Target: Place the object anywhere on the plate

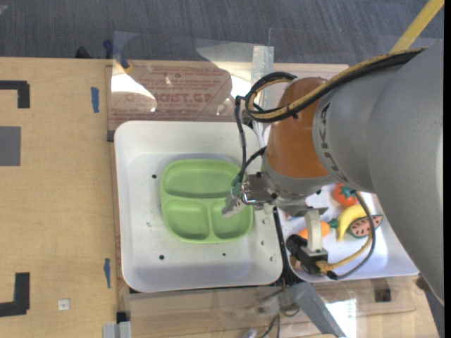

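Note:
A light green plate (201, 199) with three compartments lies in the left white bin (141, 189). My gripper (236, 201) hangs over the plate's right rim, above the lower right compartment. The grey arm with its orange band (299, 143) reaches in from the right and hides much of the right bin. I see no object lying in the plate's compartments. Small toy foods lie in the right bin: a yellow banana (350, 220), a watermelon slice (365, 225), an orange-red piece (345, 194) and a small orange piece (318, 228).
The right white bin (394, 259) sits under the arm. Black and yellow cables (320, 259) loop off the wrist above it. A clear plastic sheet (169, 94) lies behind the left bin, and a wooden bench (49, 189) extends to the left.

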You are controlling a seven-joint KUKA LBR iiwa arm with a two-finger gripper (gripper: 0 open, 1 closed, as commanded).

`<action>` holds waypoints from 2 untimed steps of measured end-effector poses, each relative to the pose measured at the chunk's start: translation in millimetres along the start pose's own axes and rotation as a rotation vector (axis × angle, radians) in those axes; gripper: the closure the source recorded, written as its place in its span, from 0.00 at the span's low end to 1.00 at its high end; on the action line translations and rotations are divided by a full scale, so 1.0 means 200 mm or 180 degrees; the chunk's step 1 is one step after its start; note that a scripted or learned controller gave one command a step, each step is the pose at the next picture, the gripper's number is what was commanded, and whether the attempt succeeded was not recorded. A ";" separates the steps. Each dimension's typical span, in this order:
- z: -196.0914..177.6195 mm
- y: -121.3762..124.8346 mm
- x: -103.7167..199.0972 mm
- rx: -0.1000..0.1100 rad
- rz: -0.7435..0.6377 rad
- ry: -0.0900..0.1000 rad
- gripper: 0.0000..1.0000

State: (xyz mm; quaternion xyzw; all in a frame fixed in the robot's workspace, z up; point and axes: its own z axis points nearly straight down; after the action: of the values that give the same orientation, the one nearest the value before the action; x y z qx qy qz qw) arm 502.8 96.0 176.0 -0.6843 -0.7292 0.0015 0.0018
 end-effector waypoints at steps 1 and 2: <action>-0.05 0.01 0.00 -0.0009 -0.0006 0.0000 1.00; -0.05 0.01 0.00 -0.0005 -0.0007 -0.0001 0.00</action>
State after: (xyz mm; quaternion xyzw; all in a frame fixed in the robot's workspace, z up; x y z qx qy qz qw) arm 503.9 96.8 185.8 -0.6835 -0.7300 0.0011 0.0011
